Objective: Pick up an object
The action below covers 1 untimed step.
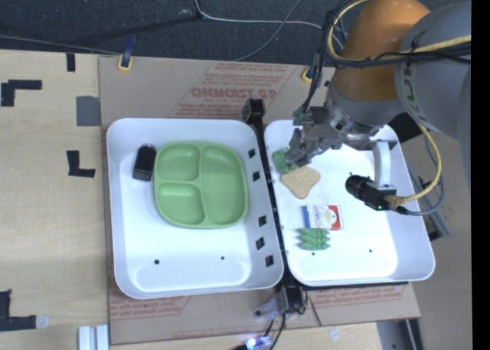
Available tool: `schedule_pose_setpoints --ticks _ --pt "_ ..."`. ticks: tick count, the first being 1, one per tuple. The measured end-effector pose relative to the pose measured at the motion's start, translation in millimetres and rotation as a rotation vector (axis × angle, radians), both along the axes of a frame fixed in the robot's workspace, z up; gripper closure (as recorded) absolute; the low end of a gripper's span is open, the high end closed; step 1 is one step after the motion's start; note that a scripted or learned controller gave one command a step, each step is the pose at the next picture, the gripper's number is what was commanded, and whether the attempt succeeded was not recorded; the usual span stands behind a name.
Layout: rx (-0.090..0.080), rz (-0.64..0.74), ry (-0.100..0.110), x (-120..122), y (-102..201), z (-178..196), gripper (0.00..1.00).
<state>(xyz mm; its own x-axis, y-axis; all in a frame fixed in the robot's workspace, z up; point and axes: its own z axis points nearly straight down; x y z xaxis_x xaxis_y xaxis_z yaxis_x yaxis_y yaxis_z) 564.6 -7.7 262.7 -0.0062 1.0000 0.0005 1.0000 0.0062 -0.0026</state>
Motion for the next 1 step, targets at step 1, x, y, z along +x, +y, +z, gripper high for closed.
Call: schedule_pose_setpoints --ticks 1 --pt "0.0 0.0 0.001 -5.7 54.6 -23.2 1.0"
